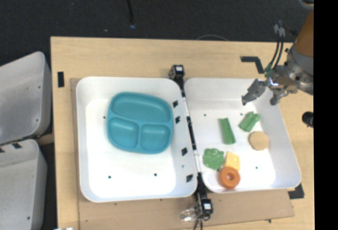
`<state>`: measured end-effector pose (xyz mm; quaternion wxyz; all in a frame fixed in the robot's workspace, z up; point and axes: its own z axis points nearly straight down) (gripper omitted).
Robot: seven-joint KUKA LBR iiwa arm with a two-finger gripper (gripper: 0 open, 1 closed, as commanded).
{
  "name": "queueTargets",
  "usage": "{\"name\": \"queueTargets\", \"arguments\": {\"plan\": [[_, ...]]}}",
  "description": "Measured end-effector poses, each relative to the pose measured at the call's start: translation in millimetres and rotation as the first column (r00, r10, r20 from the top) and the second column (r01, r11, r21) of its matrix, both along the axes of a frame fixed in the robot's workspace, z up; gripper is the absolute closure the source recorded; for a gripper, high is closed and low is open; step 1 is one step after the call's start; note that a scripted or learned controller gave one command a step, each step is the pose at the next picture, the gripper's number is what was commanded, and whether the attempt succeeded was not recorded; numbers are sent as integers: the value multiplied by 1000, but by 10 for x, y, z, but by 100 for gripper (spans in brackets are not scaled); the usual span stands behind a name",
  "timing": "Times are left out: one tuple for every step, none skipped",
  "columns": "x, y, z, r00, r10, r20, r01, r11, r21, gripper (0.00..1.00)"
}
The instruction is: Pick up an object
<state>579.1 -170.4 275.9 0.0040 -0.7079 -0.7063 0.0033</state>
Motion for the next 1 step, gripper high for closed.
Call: {"name": "queueTargets", "arguments": {"plan": [[20, 4, 66, 1000, 3, 11, -3, 1000, -2, 0]]}}
